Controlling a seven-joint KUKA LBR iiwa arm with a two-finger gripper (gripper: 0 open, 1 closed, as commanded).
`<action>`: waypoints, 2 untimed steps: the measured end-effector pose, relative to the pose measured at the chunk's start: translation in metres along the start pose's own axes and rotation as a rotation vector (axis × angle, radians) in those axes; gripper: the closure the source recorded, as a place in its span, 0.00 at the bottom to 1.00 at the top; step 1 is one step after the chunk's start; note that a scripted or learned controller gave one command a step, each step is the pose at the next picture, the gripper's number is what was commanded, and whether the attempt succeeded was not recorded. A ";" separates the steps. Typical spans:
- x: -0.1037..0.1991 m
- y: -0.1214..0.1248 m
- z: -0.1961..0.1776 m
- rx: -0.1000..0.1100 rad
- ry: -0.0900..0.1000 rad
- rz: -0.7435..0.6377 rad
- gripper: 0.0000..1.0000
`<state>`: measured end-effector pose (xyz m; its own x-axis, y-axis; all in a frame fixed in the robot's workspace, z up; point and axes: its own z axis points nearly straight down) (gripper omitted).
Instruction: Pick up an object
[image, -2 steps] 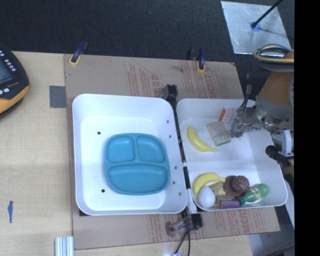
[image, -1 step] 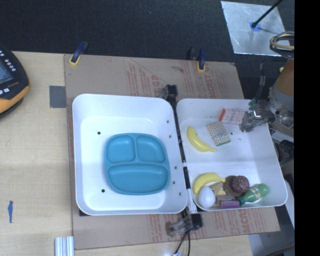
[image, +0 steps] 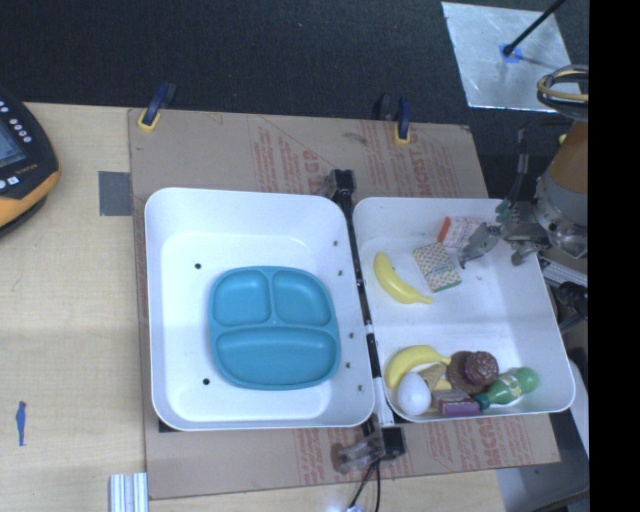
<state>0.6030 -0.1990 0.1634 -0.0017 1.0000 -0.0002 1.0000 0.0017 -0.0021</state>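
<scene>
The desk (image: 70, 300) is light wood, with a big brown cardboard sheet (image: 300, 150) lying on it. Two blue and yellow clamps (image: 155, 105) hold the sheet at its far edge. Behind the desk the floor is dark. A yellow and black control pad (image: 20, 165) sits at the far left of the desk.

Two white bins sit side by side on the cardboard. The left bin (image: 180, 230) holds a blue plate (image: 273, 327) with three sections. The right bin (image: 520, 310) holds the small things.

The gripper (image: 500, 240) hangs over the far right corner of the right bin. I cannot tell if it is open or closed, and nothing can be seen in it.

Just left of the gripper is a small pink packet (image: 458, 231), and right beside that lies a spotted square sponge (image: 437, 266). A bit further left is a yellow banana (image: 398, 281). The rest lie well apart from the gripper, piled in the near part of the bin: another banana (image: 412, 360), a white egg (image: 413, 396), a brown donut (image: 473, 368) and a green toy (image: 512, 386).
</scene>
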 end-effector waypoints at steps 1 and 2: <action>0.033 0.053 0.073 -0.003 -0.001 -0.007 0.00; 0.031 0.054 0.054 -0.010 -0.001 -0.006 1.00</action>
<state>0.6569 -0.1680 0.1090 -0.0079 1.0000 -0.0010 0.9999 0.0079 0.0076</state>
